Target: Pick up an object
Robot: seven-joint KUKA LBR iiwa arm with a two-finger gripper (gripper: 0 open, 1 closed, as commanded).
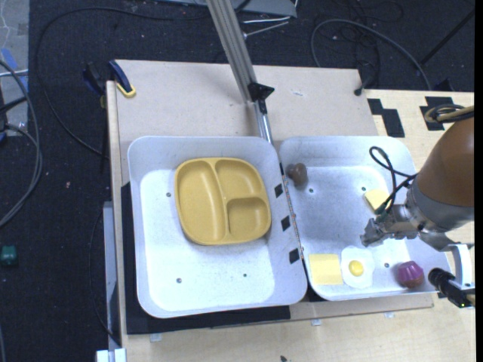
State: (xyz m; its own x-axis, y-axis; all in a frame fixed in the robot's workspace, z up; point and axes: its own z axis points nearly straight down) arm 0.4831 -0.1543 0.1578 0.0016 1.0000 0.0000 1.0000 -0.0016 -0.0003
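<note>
The gripper (375,231) was seen low over the right bin (332,161), at the right of the frame; whether it was wide or narrow could not be told. A yellow block (375,199) lay just above it. Along the bin's lower edge were set a yellow cheese slice (325,268), a fried egg (357,268) and a purple object (410,273). A brown object (297,173) lay near the upper left corner. A yellow divided plate (223,200) was held by the left bin (151,225).
</note>
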